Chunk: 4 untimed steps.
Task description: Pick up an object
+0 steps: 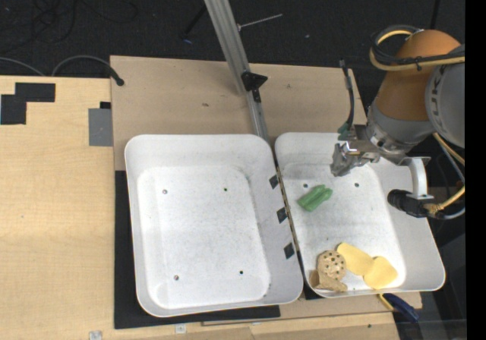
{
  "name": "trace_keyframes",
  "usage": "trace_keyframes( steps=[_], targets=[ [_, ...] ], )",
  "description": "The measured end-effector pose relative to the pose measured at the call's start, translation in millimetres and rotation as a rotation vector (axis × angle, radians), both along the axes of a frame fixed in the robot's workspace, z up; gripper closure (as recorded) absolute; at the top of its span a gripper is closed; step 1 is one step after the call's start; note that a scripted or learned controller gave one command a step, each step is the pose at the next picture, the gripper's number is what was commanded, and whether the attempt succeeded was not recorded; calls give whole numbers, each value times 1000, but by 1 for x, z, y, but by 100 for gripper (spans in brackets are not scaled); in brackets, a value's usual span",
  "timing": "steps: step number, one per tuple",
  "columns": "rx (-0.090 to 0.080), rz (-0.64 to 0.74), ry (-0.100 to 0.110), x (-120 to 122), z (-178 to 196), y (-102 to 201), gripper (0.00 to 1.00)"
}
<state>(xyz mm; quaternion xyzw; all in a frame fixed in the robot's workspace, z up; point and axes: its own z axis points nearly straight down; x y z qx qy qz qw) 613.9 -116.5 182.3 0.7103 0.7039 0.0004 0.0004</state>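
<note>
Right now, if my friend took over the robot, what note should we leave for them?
Gripper: above the upper part of the right bin, holding nothing that I can see.
Things: a green object lies in the right bin just below and left of the gripper; a yellow object and a tan perforated object sit together at that bin's near end.
Done: nothing lifted.
Left: pick one up.

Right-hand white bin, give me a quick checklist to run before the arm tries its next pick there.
1. Targets present in right-hand white bin: ok; small green oblong piece, yellow floppy piece, tan perforated lump.
2. Pincer over that bin: ok.
3. Pincer directly over green piece: not ok, it sits up and to the right.
4. Green piece apart from other items: ok.
5. Yellow and tan pieces separated: not ok, they touch.
</note>
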Motion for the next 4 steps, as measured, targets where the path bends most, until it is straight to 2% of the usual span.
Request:
trace_keyframes(
  steps=[1,3,4],
  targets=[
    [-1,8,-3,1,53,-2,100],
    [3,13,6,-7,35,115,100],
    [2,14,3,-12,50,170,100]
  ],
)
